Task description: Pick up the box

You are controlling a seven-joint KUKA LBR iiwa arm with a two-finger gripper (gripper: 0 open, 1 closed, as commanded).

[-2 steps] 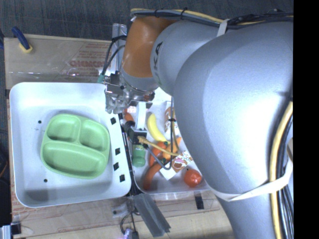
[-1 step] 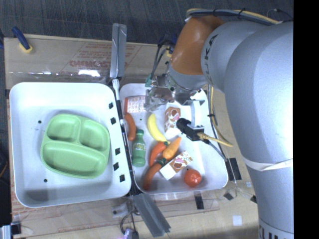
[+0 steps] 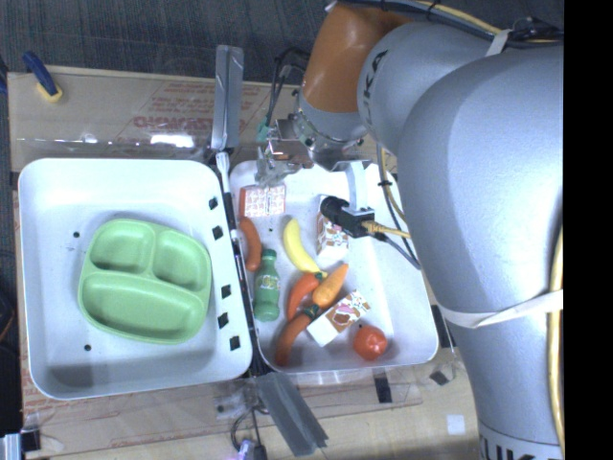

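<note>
1. Evidently the box (image 3: 263,201) meant is the small red-and-white patterned one. It lies flat at the 11 o'clock corner of the right bin (image 3: 397,300), close to the wall that divides the two bins.
2. The pincer (image 3: 276,157) hangs just at 12 o'clock of the box, over the bin's far rim. I cannot tell how far open it is, since the metalwork there is a blur against the arm. Nothing can be seen in its hold.
3. Neighbours: a sausage (image 3: 251,242) lies just at 6 o'clock of the box, perhaps touching its near edge. A banana (image 3: 298,247) sits at about 4 o'clock, a little apart. Two white cartons (image 3: 331,240) (image 3: 337,317) lie further off at 4 and 5 o'clock, and these could be mistaken for the target.
4. Handling, as I judge it: this is a toy-sized cardboard or light plastic pack, so weight should be no trouble. It is probably stiff enough along its edges, though its broad printed face may give under a hard squeeze. The surface looks glossy, so it may slip if pinched at a corner.
5. Where to take hold: across the short width, one side at 3 o'clock and the other at 9 o'clock, near the middle of its length. The 9 o'clock side is tight against the wall, so room there is scant.
6. Risk: lying flat, the box offers little height, and a shallow descent would likely close on air.
</note>
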